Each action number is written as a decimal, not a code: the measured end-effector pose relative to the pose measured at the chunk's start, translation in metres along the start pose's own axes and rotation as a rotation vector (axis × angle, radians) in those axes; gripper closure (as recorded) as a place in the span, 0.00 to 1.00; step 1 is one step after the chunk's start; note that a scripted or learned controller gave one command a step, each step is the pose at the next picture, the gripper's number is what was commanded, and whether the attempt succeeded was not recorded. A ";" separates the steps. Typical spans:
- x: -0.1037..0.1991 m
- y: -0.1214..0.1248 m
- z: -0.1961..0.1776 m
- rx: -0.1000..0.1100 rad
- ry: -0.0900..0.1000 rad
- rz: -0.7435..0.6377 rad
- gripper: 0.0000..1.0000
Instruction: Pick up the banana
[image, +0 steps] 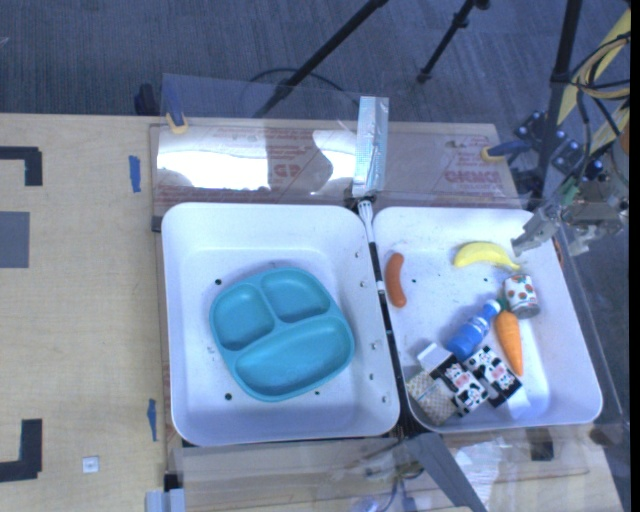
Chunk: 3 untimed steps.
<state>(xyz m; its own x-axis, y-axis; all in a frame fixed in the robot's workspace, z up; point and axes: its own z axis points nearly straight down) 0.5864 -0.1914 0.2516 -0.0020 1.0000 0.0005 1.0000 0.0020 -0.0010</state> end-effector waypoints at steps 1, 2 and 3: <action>-0.010 0.026 0.139 -0.001 0.000 -0.295 0.00; -0.022 0.079 0.163 0.025 0.026 -0.475 0.00; -0.026 0.081 0.155 0.010 0.005 -0.478 1.00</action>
<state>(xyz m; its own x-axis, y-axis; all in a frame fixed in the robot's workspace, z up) 0.6671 -0.2170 0.0967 -0.4614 0.8871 0.0085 0.8871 0.4615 -0.0093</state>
